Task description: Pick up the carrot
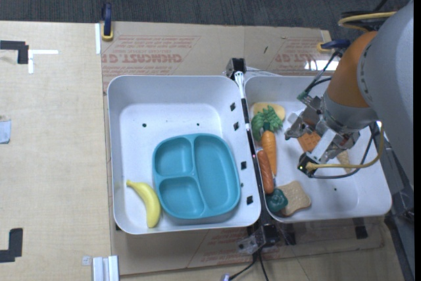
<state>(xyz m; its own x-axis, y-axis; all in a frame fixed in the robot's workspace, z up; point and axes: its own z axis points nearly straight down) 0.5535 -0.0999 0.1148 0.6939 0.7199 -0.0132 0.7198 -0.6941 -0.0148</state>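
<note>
Carrot point(269, 144) lies in right bin point(368, 202) (left wall side); gripper point(314, 141) just right of it, finger state unclear.

Robot lab: taped cardboard point(197, 49) bench, two white bins point(118, 141), plastic toy food.

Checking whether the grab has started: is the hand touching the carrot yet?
Apart. The camera view shows bare white bin floor between the hand and the carrot, which lies by the right bin's left wall.
</note>
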